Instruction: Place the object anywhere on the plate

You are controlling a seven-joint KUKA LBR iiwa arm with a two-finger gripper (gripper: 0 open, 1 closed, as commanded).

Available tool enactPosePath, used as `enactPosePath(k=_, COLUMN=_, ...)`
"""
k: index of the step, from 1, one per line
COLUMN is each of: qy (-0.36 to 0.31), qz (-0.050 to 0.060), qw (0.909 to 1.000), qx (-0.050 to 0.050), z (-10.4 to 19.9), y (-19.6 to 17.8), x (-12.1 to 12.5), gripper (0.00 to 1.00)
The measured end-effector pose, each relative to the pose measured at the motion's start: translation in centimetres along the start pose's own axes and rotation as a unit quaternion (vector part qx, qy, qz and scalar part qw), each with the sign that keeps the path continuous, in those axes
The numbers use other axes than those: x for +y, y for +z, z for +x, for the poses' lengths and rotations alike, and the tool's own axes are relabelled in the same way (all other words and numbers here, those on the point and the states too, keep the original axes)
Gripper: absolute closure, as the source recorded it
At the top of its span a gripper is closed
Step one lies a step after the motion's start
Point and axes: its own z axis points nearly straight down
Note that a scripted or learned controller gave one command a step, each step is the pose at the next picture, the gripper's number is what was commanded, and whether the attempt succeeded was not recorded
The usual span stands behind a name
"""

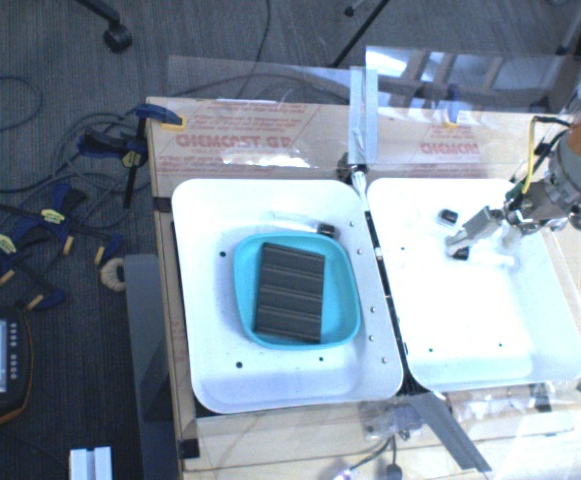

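A: Where's the object (290,293)?
B: Dark grey ribbed block, lying flat on the blue plate (347,303), centre-left of frame. Plate sits in the left white bin (205,368).
A: And the gripper (454,234)?
B: Upper right, over the right bin (490,338), well apart from the plate. Fingers spread open, nothing betw. them; black tips just above the bin floor.
A: Anything else?
B: Small black bit (326,230) in the left bin near the plate's upper right edge. Blue clamps (45,218) and cables on the floor, left of the bench (260,138).
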Motion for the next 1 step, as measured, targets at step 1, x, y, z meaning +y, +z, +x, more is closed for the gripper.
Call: enactPosePath(k=1, qy=0.063, qz=0.0, qw=0.998, qx=0.0, z=-2.27, y=-9.37, x=-3.92, gripper=0.0)
